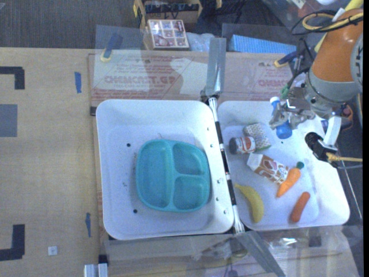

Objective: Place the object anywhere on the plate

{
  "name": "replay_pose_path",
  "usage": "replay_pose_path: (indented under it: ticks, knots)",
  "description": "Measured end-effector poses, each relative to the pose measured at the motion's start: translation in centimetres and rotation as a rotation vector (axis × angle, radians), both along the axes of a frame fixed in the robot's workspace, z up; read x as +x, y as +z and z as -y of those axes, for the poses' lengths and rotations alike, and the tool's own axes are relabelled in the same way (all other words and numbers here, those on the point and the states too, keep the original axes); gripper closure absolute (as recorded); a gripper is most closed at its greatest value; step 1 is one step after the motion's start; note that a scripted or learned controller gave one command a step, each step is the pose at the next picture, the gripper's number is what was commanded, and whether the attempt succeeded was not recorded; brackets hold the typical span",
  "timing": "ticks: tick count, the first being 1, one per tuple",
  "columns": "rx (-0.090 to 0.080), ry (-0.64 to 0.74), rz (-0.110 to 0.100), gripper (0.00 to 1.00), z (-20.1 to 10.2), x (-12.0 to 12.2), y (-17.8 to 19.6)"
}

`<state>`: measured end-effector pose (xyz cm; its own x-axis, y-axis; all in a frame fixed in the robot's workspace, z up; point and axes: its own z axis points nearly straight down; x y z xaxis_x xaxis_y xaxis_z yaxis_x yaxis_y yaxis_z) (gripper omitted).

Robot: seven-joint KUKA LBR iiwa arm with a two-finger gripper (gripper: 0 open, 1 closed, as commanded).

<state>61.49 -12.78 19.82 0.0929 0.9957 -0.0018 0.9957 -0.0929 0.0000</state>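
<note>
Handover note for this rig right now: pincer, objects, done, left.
Pincer: over the right bin's far end, above a small blue object; grip unclear.
Plate: teal, three compartments, in the left bin, nothing on it.
Right bin: can, carton, banana, two carrots.
Done: nothing placed.
Left: grasp one object, carry it to the plate.

Plate [173, 176] looks smooth teal plastic with a soft sheen. Bins [115, 131] are matt white plastic. Banana [252, 201] and carrots [289, 181] look like glossy plastic toys. Bench [46, 154] is pale, matt wood. Far cardboard box [167, 4], dull.
</note>
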Motion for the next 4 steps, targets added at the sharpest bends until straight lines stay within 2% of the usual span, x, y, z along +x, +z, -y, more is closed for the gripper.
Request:
replay_pose_path:
  ticks: [1,2,3,4]
  knots:
    - [0.003,0.143,-0.002,1.0,-7.7,-4.5,1.3]
    - [0.002,0.119,-0.002,1.0,-13.1,-9.0,-1.4]
    - [0.001,0.346,0.001,1.0,-20.1,-8.6,-1.4]
    - [0.001,0.345,0.001,0.0,-20.0,-8.6,-1.4]
